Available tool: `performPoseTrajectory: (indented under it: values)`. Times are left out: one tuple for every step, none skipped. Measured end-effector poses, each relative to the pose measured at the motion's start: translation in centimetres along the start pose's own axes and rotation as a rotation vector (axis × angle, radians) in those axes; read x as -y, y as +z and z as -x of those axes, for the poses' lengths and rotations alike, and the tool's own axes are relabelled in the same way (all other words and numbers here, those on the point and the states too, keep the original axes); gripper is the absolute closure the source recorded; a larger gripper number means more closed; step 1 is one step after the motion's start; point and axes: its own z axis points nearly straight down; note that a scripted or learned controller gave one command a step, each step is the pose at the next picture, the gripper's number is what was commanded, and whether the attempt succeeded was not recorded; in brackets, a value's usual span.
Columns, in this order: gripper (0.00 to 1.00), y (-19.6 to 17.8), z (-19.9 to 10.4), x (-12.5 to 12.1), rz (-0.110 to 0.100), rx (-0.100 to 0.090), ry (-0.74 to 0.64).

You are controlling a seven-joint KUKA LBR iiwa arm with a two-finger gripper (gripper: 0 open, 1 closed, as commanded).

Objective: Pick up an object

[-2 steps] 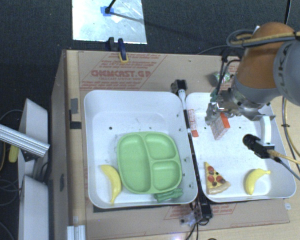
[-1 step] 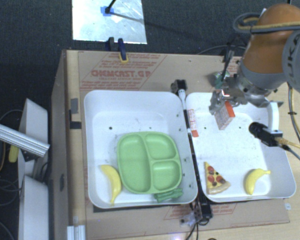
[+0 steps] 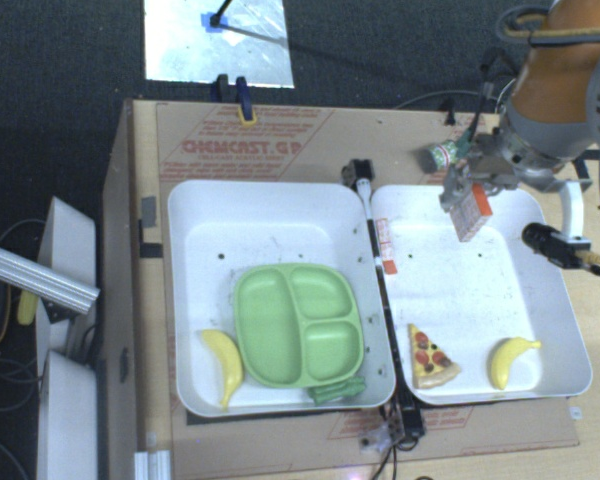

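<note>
We see the gripper of the grey arm, with its orange band above the wrist, hanging over the far part of the right shallow white bin. Between its fingers sits a small pale rectangular carton with an orange-red edge, tilted and raised above the bin floor, so the gripper is closed around that carton. Just beyond the gripper, on the far side of the bin rim, we make out a small green-and-white object, too blurred for us to name.

Nearer the camera in the same right bin we find a toy pizza slice, yellow with red dots and a tan crust, at the front left, and a yellow plastic banana at the front right; the two lie well apart. A black cylindrical part sticks in over the bin's right rim.

A dark strip with a white-and-red label runs along the seam between the two bins. In the left shallow white bin we see a light green divided plastic tray with three compartments, a second yellow plastic banana lying just beside its left edge, and a small dark green piece touching its front edge.

Both bins rest on a brown cardboard sheet with red printing on the bench.
</note>
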Motion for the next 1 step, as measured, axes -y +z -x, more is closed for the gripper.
performPoseTrajectory:
  values:
    - [1.0, 5.18, -1.57, 3.91, -0.003, -0.001, 0.001]
